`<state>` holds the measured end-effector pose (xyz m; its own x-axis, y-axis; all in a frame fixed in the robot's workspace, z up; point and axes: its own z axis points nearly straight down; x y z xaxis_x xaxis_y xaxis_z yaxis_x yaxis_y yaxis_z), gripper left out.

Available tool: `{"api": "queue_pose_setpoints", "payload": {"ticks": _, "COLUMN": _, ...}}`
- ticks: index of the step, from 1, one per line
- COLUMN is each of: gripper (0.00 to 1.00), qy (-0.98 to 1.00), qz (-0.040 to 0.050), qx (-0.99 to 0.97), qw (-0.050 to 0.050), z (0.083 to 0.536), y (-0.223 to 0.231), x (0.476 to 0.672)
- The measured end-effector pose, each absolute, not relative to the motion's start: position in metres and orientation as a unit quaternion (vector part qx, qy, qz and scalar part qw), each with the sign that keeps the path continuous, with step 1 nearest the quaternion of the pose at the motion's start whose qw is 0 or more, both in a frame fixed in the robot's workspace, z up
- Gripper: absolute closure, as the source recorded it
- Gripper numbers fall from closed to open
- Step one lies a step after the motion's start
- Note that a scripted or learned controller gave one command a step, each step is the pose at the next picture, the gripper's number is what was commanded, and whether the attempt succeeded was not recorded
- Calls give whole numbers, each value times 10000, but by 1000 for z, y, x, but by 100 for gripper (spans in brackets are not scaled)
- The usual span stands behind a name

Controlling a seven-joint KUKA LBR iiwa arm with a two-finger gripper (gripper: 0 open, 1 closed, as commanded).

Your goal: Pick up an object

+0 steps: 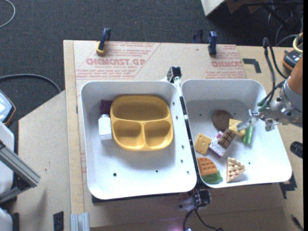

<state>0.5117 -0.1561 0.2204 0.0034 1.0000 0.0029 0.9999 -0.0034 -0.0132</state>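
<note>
**Toy food in the right bin, claw low over its right side**

Nearest the camera, at the front of the right bin [269, 174], lie a toy waffle [206, 166] with a green piece under its lower edge, and beside it on the right a tan wedge [235, 169] with a lattice pattern. Just behind them sit a yellow cheese slice [202, 143] with holes and a small brown-and-pink block [222, 142], touching or nearly touching each other. Further back is a round brown cookie [221, 120], with a pale yellow piece [235, 127] just beside it and a green stick [248, 135] to the right.

A grey arm comes in from the right, and its claw [250, 121] is down in the right bin, next to the pale yellow piece and the green stick. Whether the claw is spread or pressed together cannot be told, and nothing is clearly seen in its grip.

Beside it, the left bin [91, 143] holds a yellow divided plate [141, 121] with three compartments. A small white bottle [105, 126] stands against the plate's left edge, with a dark red item [106, 105] just behind it. Both bins rest on a table [72, 71] covered with printed cardboard held by clamps at its far edge.
</note>
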Motion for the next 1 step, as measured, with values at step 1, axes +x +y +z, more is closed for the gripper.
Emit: {"api": "queue_pose_setpoints", "payload": {"ticks": 1, "gripper": 0, "qy": -7071, "qz": 0, "qx": -7071, "qw": 1, "z": 227, "y": -156, "x": 515}}
